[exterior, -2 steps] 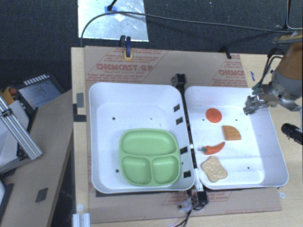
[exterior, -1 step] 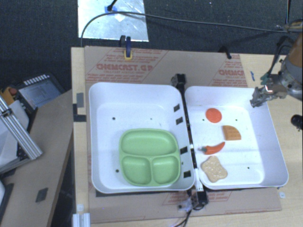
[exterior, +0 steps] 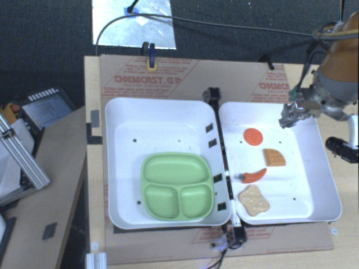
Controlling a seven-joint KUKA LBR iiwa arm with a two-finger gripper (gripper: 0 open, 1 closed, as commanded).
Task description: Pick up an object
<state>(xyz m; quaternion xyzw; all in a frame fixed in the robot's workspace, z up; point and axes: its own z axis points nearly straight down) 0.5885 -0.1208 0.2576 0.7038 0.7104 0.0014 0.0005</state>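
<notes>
Your gripper (exterior: pixel 291 115) sits over the upper right part of the right bin (exterior: pixel 325 203), up and to the right of the red disc (exterior: pixel 253 137). It carries nothing that I can make out, and the view is too small and dark at the tip for me to tell you how it is set, so I record that as undetermined.

Taking the red disc as reference, you have four candidate objects in the right bin, all lying on its floor and apart from one another:
- the red disc itself, nearest the gripper, still clear of it;
- an orange wedge-shaped piece (exterior: pixel 274 157) just below and to the right of the disc;
- a red pepper-like piece (exterior: pixel 254 176) below the disc, close to the divider between the bins;
- a tan, biscuit-like piece (exterior: pixel 253 200) further below the disc, near the bin's lower edge.

To the left of the disc, in the left bin (exterior: pixel 120 128), lies a green divided tray (exterior: pixel 176 185) — untouched, well away from the gripper.

My judgement: the pick is not yet made. No object is lifted or displaced from the bin floor. You still have everything to do — choose a target, bring the gripper down over it, take hold and raise it. The red disc looks the shortest reach from where the gripper stands.
</notes>
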